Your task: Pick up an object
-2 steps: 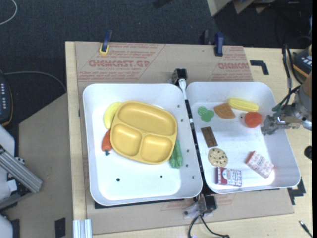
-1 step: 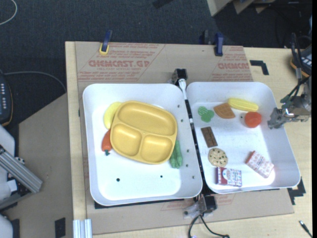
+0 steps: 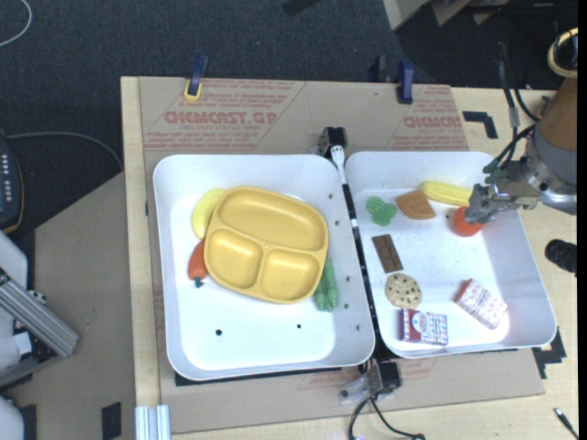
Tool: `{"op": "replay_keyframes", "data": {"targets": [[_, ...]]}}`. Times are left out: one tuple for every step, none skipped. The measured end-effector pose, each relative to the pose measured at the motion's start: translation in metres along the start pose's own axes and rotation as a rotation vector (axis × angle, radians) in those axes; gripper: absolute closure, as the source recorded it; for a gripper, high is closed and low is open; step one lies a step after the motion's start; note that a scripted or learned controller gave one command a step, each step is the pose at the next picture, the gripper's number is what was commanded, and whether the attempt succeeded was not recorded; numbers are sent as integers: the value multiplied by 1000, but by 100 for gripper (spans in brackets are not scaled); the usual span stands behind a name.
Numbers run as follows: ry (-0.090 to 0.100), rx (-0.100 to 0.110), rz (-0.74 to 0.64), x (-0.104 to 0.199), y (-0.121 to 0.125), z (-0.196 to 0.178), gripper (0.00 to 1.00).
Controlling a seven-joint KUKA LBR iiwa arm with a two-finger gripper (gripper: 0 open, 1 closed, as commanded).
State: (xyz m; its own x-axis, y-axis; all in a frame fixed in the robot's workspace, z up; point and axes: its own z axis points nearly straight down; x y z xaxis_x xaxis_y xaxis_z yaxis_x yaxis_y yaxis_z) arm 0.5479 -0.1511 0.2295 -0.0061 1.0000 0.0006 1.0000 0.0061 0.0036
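Where the pincer [image 3: 479, 211] is lowered over the red object [image 3: 466, 225].
Whether its grip is closed cannot be told; right bin [image 3: 523, 273], far side.

Two bins sit side by side on the desk [image 3: 138, 246]. In the left bin [image 3: 261, 351] lies a divided tray [image 3: 266, 244]. The right bin [image 3: 523, 287] holds a cookie [image 3: 403, 291] near its front, with two small cartons [image 3: 424, 326] just beside and right of it.

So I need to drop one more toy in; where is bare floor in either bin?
Left white bin: bare strip along the front, below the yellow divided tray. Right white bin: open middle between brown bar and red-white packet. Back is crowded around the gripper.
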Motion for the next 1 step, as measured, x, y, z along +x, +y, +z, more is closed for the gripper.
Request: {"op": "replay_keyframes", "data": {"targets": [[1, 0, -1, 60, 21, 0, 100]]}}
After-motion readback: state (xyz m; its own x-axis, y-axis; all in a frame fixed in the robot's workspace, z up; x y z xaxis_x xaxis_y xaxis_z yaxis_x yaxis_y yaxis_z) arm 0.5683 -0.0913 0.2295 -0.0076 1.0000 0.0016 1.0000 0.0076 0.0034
